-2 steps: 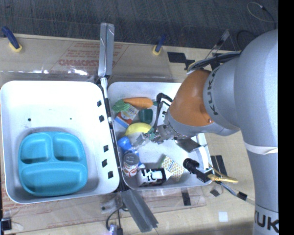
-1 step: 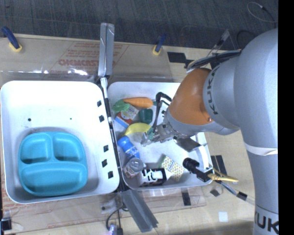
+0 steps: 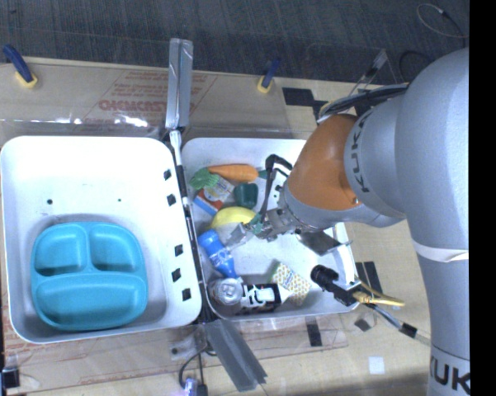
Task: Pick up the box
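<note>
A small box [image 3: 291,280] with a yellow and white pattern lies tilted near the front of the right bin [image 3: 314,151]. My gripper [image 3: 254,226] hangs over the middle of that bin, above and to the left of the box and apart from it. It sits right beside a yellow lemon-like fruit [image 3: 233,217]. The wrist and the orange band cover the bin's right half.
Around the gripper lie a carrot [image 3: 233,172], a green item [image 3: 246,194], a blue bottle [image 3: 218,252], a can [image 3: 226,291] and a black and white pack [image 3: 260,296]. The left bin [image 3: 33,159] holds a blue divided tray [image 3: 88,275].
</note>
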Robot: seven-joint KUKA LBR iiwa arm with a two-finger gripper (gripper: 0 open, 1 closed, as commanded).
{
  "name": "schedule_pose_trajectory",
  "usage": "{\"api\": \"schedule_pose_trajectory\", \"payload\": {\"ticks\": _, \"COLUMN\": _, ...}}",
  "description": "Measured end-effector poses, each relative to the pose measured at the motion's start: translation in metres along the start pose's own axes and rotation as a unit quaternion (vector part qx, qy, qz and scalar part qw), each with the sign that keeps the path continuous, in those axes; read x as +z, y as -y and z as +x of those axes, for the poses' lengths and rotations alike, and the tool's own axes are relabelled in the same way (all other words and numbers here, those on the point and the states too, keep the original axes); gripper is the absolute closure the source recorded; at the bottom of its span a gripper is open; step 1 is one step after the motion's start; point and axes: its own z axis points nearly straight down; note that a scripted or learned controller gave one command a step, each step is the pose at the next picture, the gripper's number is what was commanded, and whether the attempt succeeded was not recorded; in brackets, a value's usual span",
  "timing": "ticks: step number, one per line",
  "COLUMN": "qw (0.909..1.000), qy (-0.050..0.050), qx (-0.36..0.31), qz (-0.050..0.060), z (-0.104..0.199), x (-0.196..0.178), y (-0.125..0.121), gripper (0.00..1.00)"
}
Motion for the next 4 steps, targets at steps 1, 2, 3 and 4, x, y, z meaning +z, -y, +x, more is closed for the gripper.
{"api": "schedule_pose_trajectory", "payload": {"ticks": 1, "qw": 0.9975, "qy": 0.002, "qx": 0.069, "qz": -0.011, "z": 0.001, "x": 0.008, "y": 0.018, "gripper": 0.00}}
{"api": "schedule_pose_trajectory", "payload": {"ticks": 2, "qw": 0.9979, "qy": -0.005, "qx": 0.065, "qz": -0.002, "z": 0.005, "x": 0.002, "y": 0.021, "gripper": 1.00}}
{"api": "schedule_pose_trajectory", "payload": {"ticks": 3, "qw": 0.9995, "qy": -0.011, "qx": -0.028, "qz": 0.007, "z": 0.012, "x": 0.015, "y": 0.012, "gripper": 1.00}}
{"api": "schedule_pose_trajectory", "payload": {"ticks": 4, "qw": 0.9948, "qy": -0.012, "qx": -0.101, "qz": 0.007, "z": 0.133, "x": -0.083, "y": 0.010, "gripper": 1.00}}
